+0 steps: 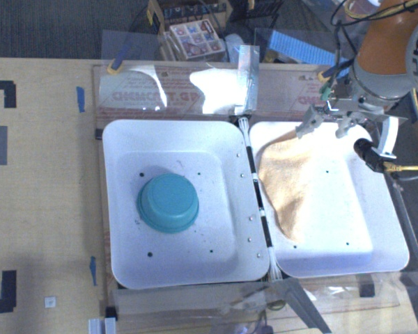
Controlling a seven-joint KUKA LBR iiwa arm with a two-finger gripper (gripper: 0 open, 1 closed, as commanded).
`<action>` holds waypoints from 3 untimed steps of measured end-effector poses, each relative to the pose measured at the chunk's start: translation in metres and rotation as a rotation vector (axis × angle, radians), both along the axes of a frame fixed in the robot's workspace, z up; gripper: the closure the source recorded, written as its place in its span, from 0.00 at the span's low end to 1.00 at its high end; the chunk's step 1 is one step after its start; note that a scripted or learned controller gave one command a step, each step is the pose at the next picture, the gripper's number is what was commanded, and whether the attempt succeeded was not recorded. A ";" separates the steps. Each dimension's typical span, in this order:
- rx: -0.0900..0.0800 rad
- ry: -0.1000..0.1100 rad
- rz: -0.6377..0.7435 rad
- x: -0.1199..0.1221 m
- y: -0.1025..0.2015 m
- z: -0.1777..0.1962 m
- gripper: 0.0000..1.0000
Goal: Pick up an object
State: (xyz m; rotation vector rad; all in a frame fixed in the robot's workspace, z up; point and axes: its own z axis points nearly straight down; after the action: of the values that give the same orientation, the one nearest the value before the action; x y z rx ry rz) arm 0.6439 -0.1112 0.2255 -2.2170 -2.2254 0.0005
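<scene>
The grey arm with its orange band (393, 33) is hanging over the right white bin (376, 249), where a tan crumpled cloth (289, 183) is lying. The tool (327, 124) is sitting spread and seemingly holding nothing, just above the cloth's far corner. The round teal bowl (168, 202) is resting upside down in the left bin; nothing is lifted yet.

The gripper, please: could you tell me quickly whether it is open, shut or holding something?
Two-finger gripper: open, holding nothing, above the right white bin.
</scene>
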 end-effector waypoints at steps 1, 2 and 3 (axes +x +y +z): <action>0.000 0.001 -0.049 -0.076 0.073 -0.041 0.00; -0.001 -0.003 -0.071 -0.044 0.004 -0.028 0.00; -0.001 -0.002 -0.071 -0.044 0.004 -0.028 0.00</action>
State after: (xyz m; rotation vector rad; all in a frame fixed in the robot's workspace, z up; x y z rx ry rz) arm 0.5997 -0.1074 0.1978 -2.2966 -2.1467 -0.0008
